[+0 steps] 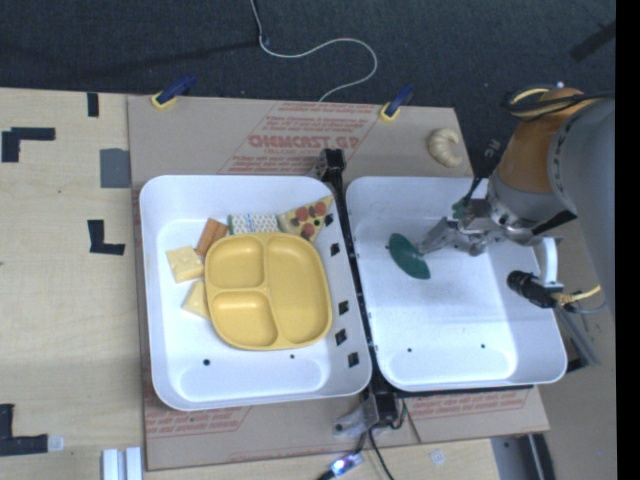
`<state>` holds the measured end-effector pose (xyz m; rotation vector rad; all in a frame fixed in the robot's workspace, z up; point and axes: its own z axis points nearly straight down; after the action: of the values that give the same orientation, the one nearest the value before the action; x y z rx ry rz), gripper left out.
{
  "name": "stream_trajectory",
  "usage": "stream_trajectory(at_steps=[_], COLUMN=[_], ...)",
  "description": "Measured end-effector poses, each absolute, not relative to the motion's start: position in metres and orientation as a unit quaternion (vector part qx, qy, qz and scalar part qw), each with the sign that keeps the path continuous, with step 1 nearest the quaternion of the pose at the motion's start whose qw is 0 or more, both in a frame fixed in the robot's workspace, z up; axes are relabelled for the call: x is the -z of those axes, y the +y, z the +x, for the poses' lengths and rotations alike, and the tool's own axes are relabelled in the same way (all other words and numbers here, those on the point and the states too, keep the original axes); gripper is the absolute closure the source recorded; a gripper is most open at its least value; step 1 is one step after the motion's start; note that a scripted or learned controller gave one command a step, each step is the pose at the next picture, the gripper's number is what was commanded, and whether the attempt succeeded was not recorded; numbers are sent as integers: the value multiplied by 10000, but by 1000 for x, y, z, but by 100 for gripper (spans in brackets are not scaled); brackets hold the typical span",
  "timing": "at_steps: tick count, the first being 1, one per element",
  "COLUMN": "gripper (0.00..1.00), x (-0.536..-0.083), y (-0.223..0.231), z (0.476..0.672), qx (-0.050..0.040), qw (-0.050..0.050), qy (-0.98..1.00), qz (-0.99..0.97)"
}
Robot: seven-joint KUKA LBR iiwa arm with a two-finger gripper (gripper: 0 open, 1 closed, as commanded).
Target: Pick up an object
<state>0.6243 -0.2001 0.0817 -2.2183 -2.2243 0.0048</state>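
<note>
A small dark green flat object (407, 256) lies in the right bin (450, 348), in its upper left part. My gripper (432, 242) reaches in from the right at a low slant, and its tip is right at the green object's right edge, touching or nearly touching it. The grey arm with its orange band (530, 158) stands over the bin's right rim. In the left bin (240, 378) a yellow divided plate (268, 290) rests among small toy food pieces.
Toy food pieces (200, 253) lie along the plate's left and top sides, with more of them (305, 216) near the divider between the bins. A beige lump (447, 146) sits on the cardboard behind the right bin. A cable (320, 53) runs across the dark floor.
</note>
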Motion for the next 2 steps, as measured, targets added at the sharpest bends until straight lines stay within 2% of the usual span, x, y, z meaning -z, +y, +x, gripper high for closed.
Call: stream_trajectory(at_steps=[1, 2], gripper=[100, 100], x=[-95, -157], y=[-199, -197], z=[626, 633], qx=[-2, 12], qw=[-11, -17], qy=[-7084, -7078], qz=[-7058, -7064])
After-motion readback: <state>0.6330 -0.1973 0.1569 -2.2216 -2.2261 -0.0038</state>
